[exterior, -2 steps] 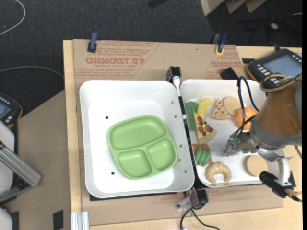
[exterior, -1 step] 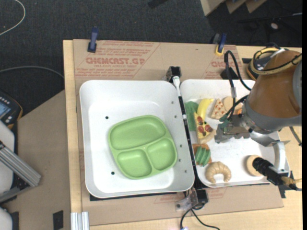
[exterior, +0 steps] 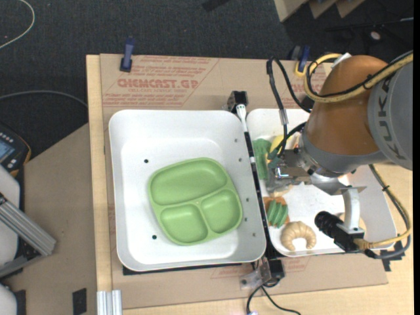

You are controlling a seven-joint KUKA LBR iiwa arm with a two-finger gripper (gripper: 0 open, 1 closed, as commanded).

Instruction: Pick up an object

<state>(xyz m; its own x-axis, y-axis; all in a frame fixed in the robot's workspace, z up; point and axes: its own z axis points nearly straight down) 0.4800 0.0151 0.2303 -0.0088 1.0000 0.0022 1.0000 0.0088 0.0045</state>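
Observation:
The arm's orange and grey wrist hangs low over the right bin [exterior: 380, 223], hiding most of its floor. My gripper [exterior: 283, 173] reaches down at the bin's left side, its metal parts just above a carrot-like orange and green toy [exterior: 276, 211]. A green toy [exterior: 262, 156] lies by the bin's left wall, partly under the gripper. Near the front wall rests a tan croissant toy [exterior: 299, 235]. Nothing is seen between the fingers from this angle.
The left bin [exterior: 128, 176] holds a light green three-compartment plate [exterior: 195, 200]. Both bins rest on a brown board [exterior: 157, 77] with clamps at its edges. A yellow object [exterior: 277, 143] peeks out beside the green toy.

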